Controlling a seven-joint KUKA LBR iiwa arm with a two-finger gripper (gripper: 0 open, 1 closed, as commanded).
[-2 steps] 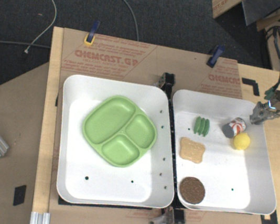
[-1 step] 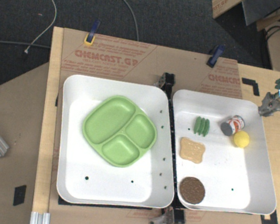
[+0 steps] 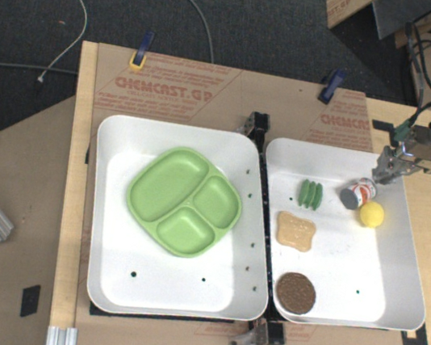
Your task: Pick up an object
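One small can just below-left of hand, grip state unclear, apparently apart.

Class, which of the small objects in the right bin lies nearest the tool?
The small red-and-grey can, lying just below the tool; the yellow ball sits slightly farther.

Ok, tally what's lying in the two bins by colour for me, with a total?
Green: 2, divided plate and pea pods
Yellow: 1, ball
Tan: 1, toast
Brown: 1, patty
Grey and red: 1, can
Total: 6
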